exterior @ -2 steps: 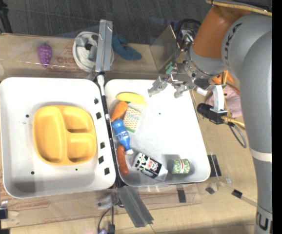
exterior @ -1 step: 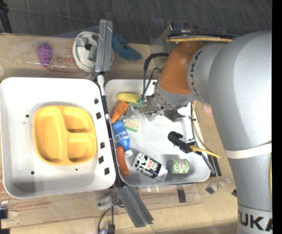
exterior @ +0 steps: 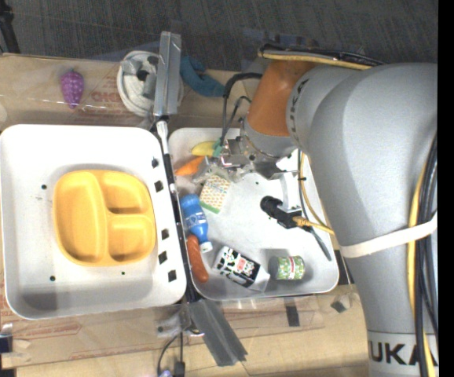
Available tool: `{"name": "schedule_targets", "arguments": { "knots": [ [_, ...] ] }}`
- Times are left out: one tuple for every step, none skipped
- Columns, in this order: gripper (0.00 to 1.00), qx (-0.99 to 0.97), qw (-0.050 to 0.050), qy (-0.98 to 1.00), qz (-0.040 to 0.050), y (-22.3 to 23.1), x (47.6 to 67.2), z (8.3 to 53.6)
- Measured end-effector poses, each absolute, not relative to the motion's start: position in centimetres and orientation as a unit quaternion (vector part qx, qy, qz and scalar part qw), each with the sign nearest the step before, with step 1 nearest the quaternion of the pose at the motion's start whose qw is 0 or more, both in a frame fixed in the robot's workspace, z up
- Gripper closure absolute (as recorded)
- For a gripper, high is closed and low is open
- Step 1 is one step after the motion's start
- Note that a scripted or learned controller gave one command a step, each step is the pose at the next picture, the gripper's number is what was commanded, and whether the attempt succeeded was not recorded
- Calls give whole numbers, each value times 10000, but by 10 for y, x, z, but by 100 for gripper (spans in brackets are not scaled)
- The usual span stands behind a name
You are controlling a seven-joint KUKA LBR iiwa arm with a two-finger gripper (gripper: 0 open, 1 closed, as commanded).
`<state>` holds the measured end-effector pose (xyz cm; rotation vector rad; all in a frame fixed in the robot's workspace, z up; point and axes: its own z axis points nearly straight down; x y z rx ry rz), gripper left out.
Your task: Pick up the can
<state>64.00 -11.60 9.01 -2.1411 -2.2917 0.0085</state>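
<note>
The small green-labelled metal can lies near the right white bin's front edge. The gripper hovers at the back, well apart, its opening impossible to tell. Reaching comes next.

My counter is a pale wooden surface, and two shallow white bins sit on it side by side, touching along their inner edges. The left bin and the right bin take up most of it. Along the bare far strip, beyond the left bin, lie a small purple object and, near it, a white coiled item.
</note>
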Motion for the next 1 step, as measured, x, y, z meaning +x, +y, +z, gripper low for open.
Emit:
{"name": "schedule_targets", "arguments": {
  "knots": [
    [100,-6809,41,-7324,37,-116,640,99]
  ]
}}
